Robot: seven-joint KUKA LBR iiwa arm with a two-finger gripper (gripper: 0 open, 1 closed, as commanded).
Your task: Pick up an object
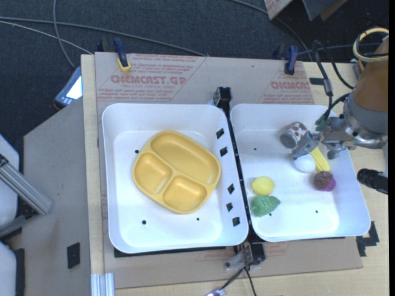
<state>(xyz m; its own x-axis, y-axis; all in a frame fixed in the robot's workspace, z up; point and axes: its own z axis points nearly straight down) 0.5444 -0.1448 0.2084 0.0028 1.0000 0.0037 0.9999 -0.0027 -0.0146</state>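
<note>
From the camera above the bench, the arm (370, 88) is cut off by the right edge, so just its orange band and grey wrist show. The gripper (313, 145) hangs over the upper right part of the right bin (352, 224), and its tips merge with the clutter beneath, so whether it is open or has hold of anything cannot be told. Partly hidden under it are a white egg (304, 163) and a yellow corn cob (320, 160), touching one another; a speckled grey cup (292, 134) lies just to their left, its pattern too small to read. A dark purple ball (324, 180) sits beside the cob. Nearer the divider lie a lemon (263, 185) and a green leafy toy (265, 205), nearly touching. The left bin (120, 227) holds a yellow divided plate (176, 171). Red print on the board (154, 79) behind the bins reads "CHEMCAST GP", repeated at right, partly covered by a blue clamp (121, 54).
</note>
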